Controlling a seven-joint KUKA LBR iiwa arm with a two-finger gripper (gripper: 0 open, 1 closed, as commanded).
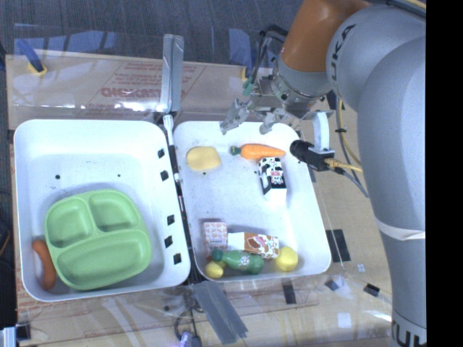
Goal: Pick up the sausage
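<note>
In the camera view the sausage (43,264) lies at the left bin's (87,132) near-left corner, squeezed between its wall and a green tray (98,238). The gripper (251,119) hangs over the far edge of the right bin (307,215), its jaws spread with nothing between them, just beyond a carrot (261,151) and well apart from the sausage.

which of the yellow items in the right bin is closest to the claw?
The pale yellow lump at the bin's far left end, beside the carrot. The two brighter yellow pieces sit at the near edge, much farther from the claw.
</note>
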